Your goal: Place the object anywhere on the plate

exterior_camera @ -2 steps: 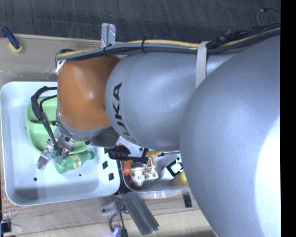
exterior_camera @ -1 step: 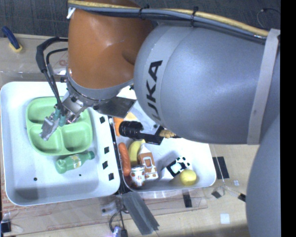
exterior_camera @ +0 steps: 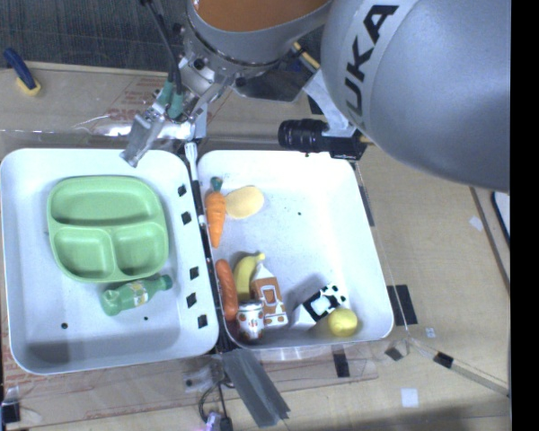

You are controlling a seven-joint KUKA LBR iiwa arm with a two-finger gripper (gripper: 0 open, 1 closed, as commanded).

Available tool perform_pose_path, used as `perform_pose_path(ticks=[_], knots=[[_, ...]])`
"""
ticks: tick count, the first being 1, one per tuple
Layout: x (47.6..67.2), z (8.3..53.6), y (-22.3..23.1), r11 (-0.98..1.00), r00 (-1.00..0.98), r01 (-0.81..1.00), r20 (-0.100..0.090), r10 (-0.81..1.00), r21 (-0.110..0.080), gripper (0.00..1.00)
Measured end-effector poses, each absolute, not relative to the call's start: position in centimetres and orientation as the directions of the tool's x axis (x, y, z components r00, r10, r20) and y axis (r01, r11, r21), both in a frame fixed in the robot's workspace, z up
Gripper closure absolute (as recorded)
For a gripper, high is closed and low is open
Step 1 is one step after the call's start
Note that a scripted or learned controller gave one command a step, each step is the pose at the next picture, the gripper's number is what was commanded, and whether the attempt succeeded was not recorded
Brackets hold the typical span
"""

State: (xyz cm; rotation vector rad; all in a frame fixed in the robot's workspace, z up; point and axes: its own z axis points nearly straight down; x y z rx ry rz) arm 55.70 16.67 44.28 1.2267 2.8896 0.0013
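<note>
Here the green plate (exterior_camera: 108, 227) lies in the left bin (exterior_camera: 27, 330), a green bottle (exterior_camera: 135, 294) just below it. Right of the plate, the other bin (exterior_camera: 359, 241) holds carrots (exterior_camera: 216, 218), banana (exterior_camera: 244, 275), lemon (exterior_camera: 341, 322). Above the plate hangs the pincer (exterior_camera: 157, 128); I cannot tell its grip state.
</note>
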Motion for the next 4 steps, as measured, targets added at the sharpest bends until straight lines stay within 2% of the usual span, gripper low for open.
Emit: perform_pose_path(ticks=[1, 2, 3, 4], knots=[[63.7, 44.1, 11.4, 0.735, -0.735, 0.678, -0.002, 0.678, 0.000, 0.00], [65.2, 44.2, 15.9, 0.687, -0.687, 0.727, -0.003, 0.727, 0.002, 0.00], [65.3, 44.4, 17.0, 0.730, -0.730, 0.684, -0.004, 0.684, 0.006, 0.00], [62.9, 43.2, 16.3, 0.618, -0.618, 0.786, 0.000, 0.786, -0.004, 0.00]])
